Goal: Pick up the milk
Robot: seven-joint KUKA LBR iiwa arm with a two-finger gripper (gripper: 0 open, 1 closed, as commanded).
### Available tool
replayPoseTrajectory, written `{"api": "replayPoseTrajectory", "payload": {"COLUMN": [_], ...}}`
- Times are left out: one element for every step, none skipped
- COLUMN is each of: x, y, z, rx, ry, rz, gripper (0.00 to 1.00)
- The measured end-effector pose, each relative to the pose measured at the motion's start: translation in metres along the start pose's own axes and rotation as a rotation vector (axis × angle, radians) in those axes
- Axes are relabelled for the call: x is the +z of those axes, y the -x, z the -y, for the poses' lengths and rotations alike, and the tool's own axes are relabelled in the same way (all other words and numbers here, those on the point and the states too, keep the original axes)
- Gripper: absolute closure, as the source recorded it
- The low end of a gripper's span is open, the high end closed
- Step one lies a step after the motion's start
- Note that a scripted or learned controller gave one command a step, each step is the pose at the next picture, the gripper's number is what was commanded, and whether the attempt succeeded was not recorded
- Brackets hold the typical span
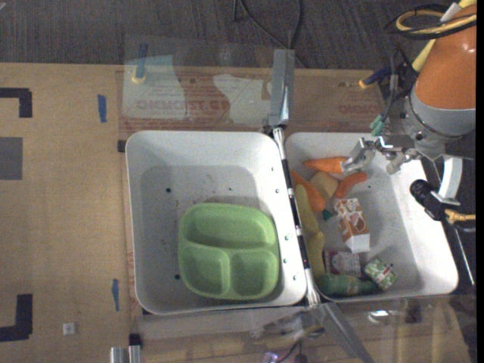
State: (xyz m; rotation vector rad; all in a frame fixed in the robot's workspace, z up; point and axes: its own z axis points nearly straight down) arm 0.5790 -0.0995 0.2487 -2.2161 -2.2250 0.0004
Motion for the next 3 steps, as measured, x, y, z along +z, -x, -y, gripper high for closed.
{"api": "replayPoseTrajectory", "payload": {"x": [0.153,0.143,0.064], "y": [0.019,0.023,-0.022], "z": [-0.004,-0.004,0.018], "rx": [0.000,0.008,-0.042], "ry": [0.004,0.006,0.002], "rz": [0.001,0.001,0.000], "gripper": [0.00,1.00,1.00]}}
